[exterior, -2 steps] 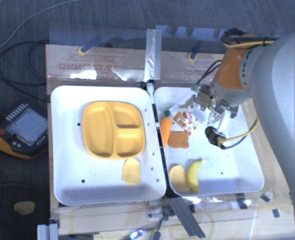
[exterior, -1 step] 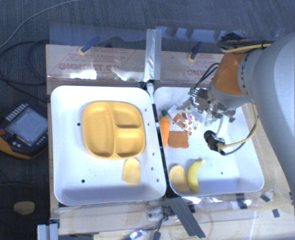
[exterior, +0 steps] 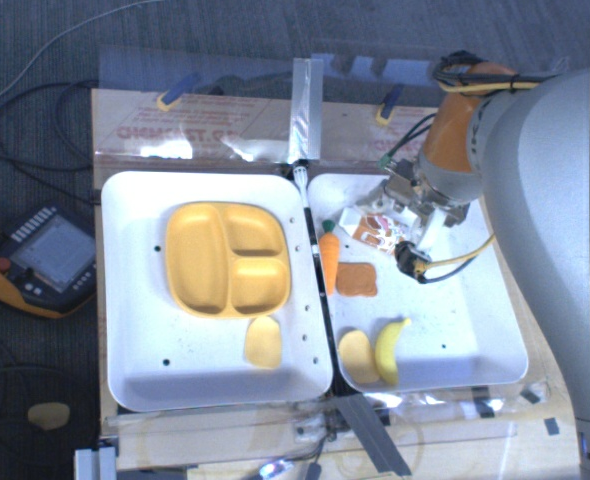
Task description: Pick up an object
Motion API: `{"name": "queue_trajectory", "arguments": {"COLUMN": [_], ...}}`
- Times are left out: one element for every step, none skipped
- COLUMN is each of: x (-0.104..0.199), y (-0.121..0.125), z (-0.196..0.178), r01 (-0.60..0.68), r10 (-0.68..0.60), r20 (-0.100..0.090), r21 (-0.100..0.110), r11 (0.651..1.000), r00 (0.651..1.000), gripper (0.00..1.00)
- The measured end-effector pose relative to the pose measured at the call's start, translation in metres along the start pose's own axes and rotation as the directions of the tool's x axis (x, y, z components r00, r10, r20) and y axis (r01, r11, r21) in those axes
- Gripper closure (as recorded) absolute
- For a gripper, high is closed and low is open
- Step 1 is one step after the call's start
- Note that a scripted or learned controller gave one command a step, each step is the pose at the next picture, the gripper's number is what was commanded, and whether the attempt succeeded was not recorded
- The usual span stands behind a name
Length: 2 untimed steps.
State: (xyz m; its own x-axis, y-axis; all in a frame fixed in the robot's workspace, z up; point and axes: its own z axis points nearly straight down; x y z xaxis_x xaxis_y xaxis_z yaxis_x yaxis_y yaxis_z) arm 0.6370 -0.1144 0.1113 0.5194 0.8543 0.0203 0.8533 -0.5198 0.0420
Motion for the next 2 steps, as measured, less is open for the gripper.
{"name": "queue_trajectory", "arguments": {"x": [-0.023, -0.022], "y": [-0.031, -0.046], "z": [-0.003, -0.023], "r01": [0.109, 0.115], "r10": [-0.109, -0.116], "r20": [-0.004, 0.017], "r21": [-0.021, 0.046], "r11": [0.994, 0.992], "r00": [0.994, 0.993], "gripper": [0.00, 0.00]}}
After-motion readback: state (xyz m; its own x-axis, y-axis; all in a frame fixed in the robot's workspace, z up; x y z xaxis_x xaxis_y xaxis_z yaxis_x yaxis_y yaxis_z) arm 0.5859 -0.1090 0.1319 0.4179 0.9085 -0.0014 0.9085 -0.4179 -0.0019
